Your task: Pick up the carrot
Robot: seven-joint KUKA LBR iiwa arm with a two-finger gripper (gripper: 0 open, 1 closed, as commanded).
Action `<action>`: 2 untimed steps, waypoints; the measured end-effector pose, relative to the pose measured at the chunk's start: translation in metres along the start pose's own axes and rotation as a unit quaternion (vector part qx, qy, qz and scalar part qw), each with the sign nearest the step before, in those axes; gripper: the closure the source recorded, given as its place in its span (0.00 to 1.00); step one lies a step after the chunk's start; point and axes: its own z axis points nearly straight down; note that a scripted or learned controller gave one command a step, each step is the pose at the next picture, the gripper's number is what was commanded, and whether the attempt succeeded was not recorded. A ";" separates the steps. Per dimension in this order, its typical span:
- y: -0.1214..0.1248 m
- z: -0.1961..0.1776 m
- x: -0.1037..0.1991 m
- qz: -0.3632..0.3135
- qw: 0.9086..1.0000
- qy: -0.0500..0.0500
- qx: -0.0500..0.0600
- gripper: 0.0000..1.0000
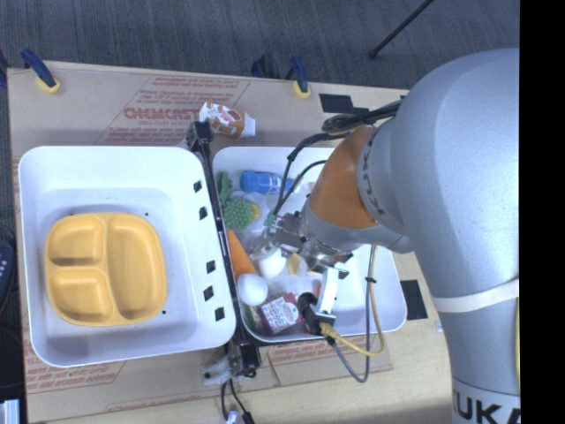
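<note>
Even overhead lighting, bright, no hard shadows. The two white bins run close to clipping: left bin (35, 237) floor is nearly blown out, only soft grey shading along its inner walls. Yellow tray (106, 266) is evenly lit with faint shading in its compartments. The arm (459, 175) casing shows a broad soft highlight on its upper curve, darker toward the underside, and it throws a diffuse shadow over the right bin (388, 312) contents. Resolution is low, small items there smear together, edges soft. Carpet at top is dim and grainy. Cardboard print stays readable but fuzzy. Straight bench edges, no obvious bending
</note>
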 end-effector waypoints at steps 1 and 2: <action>-0.011 -0.100 0.070 -0.031 1.000 0.001 0.000 0.00; -0.053 -0.099 0.091 0.139 0.990 0.001 0.003 0.00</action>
